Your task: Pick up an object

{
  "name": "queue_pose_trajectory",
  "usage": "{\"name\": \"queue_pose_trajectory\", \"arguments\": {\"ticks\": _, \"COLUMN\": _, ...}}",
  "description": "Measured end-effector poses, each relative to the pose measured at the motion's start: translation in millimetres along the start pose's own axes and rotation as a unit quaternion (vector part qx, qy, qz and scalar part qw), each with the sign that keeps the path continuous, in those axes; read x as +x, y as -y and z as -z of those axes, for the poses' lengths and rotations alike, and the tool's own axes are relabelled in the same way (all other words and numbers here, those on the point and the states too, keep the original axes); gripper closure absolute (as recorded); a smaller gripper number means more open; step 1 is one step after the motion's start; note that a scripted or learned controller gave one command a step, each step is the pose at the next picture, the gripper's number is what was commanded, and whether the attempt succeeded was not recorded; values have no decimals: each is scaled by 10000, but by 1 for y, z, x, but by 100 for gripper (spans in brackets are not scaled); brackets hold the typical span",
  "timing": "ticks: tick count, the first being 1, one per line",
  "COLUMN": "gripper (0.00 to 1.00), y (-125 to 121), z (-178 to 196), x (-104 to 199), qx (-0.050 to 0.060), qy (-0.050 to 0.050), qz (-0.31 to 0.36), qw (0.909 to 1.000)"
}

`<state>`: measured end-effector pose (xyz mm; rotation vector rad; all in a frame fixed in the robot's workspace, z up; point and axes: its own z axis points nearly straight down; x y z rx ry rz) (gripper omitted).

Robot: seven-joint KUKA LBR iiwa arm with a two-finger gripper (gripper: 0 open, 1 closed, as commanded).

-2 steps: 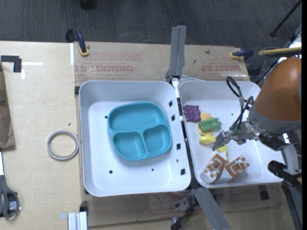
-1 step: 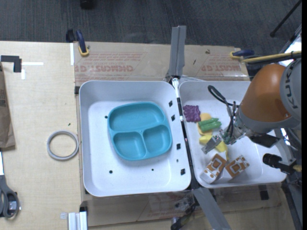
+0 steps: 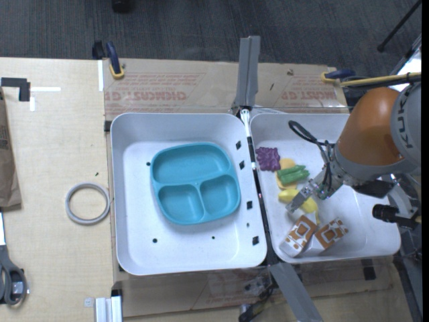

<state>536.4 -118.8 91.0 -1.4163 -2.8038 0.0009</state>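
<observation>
In the right-hand bin (image 3: 375, 243), over its cluster of small toys, my fingers (image 3: 303, 198) hang low, reaching in from the right under my orange wrist band. They point down and to the left, their tips just above or perhaps touching the yellow pieces (image 3: 289, 194) in the middle of the pile. Whether the fingers are parted or closed I cannot tell; they blur into the toys beneath them, and nothing can be seen lodged between them.

As I judge it, the pick is not yet made. Every object appears to lie on the bin floor. The green toy (image 3: 293, 174) rests just above my tips, beside a purple toy (image 3: 268, 157) nearer the wall between the bins. Another yellow piece (image 3: 287, 163) peeks out between those two. Closer to the front edge sit two patterned brown-and-white packets (image 3: 315, 233), side by side and slightly apart from the rest.

My likeliest target looks like one of the yellow pieces, since my tips are over them, though the green toy is close enough that I might catch it instead. What is left is the whole of the grasp: settle around one object, close on it, and lift it clear of the bin.

The left bin (image 3: 127, 200) carries a blue divided tray (image 3: 194, 183), well away from my reach here. A grey ring (image 3: 87, 202) lies on the counter (image 3: 53, 153) farther left.
</observation>
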Motion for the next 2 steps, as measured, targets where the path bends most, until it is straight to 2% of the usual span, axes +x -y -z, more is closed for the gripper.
{"name": "queue_pose_trajectory", "arguments": {"ticks": 1, "gripper": 100, "y": 0, "z": 9, "x": -1, "qx": -3, "qy": 1, "qz": -24, "qw": 10000}}
{"name": "queue_pose_trajectory", "arguments": {"ticks": 2, "gripper": 100, "y": -66, "z": 100, "x": 50, "qx": -3, "qy": 6, "qz": 509, "qw": 9987}}
